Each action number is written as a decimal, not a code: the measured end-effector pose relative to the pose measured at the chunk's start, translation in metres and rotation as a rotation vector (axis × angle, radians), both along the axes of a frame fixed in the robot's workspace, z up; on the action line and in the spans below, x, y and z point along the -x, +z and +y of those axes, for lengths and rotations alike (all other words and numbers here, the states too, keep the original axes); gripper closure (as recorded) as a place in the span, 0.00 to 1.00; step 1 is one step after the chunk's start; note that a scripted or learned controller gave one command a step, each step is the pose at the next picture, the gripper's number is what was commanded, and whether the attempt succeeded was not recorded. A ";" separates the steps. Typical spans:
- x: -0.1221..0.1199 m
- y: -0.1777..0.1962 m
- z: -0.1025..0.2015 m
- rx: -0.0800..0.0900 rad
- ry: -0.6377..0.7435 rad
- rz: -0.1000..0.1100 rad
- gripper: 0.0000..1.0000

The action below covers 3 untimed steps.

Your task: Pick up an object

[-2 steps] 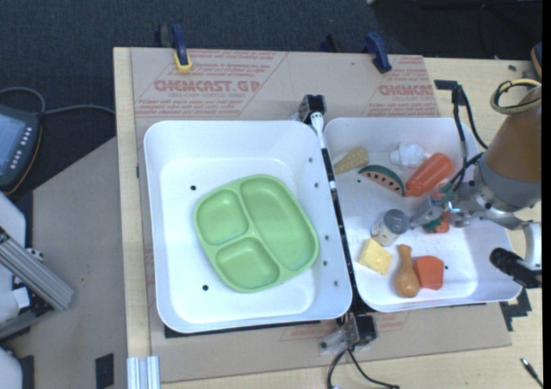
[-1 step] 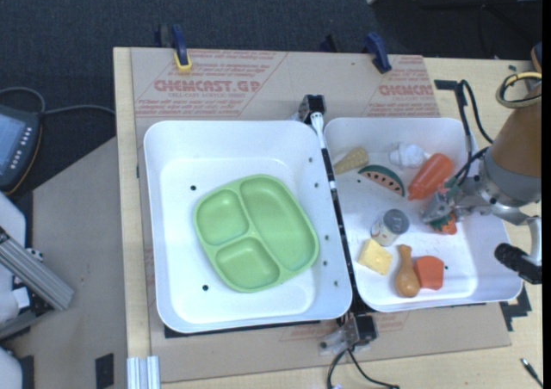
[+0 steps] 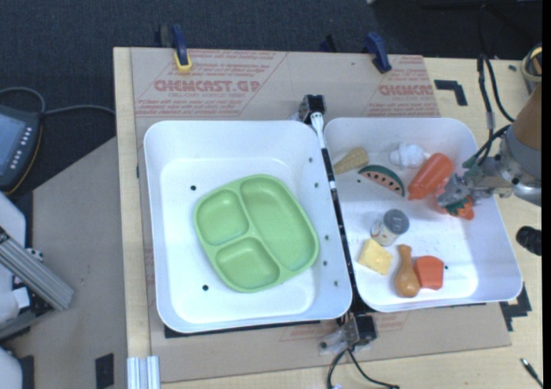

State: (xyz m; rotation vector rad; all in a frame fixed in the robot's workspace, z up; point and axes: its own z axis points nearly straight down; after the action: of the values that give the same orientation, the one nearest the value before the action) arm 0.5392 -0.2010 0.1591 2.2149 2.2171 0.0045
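End effector [image 3: 456, 200] low in right white bin [image 3: 491, 280], over small red-green item [image 3: 466, 209]; grip state unclear, possibly closing. Confirm grasp before lifting; avoid orange carrot-shaped toy [image 3: 430, 175].

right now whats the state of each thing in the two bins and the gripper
green divided plate: flat in left bin
carrot: lying, right bin
watermelon slice: lying flat
small jar: upright
cheese wedge: lying
drumstick: lying
red block: resting beside drumstick
gripper: low, beside carrot
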 end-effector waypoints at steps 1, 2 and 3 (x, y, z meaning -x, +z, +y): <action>-0.002 0.064 -0.004 0.001 0.000 -0.001 1.00; -0.003 0.066 -0.004 -0.002 0.000 0.004 1.00; 0.009 0.075 0.052 -0.007 0.005 0.009 1.00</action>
State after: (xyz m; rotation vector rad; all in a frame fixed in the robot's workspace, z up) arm 0.5306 -0.1488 0.2342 2.2173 2.2304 0.0021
